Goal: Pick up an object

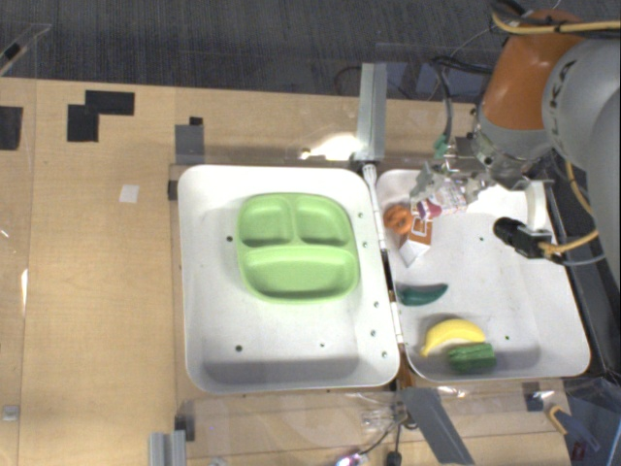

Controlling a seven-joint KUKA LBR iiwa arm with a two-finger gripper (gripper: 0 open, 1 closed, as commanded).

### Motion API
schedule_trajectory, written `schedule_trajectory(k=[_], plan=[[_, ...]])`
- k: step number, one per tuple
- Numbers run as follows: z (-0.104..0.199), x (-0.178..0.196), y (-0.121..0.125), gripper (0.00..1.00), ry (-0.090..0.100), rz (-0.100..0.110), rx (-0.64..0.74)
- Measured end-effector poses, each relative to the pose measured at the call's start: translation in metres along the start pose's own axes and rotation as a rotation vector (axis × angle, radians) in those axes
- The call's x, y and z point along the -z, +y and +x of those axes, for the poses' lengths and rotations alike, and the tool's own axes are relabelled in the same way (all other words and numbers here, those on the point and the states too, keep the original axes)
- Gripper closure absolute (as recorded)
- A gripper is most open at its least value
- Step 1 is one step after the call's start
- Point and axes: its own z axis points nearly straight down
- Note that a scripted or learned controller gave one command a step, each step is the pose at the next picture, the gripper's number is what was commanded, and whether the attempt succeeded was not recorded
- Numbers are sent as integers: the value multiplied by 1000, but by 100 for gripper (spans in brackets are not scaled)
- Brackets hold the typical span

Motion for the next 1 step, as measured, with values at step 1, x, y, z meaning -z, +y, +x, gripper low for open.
schedule_trajectory(k=[1], plan=[[-17,-15,-9,100,-1,0,183]])
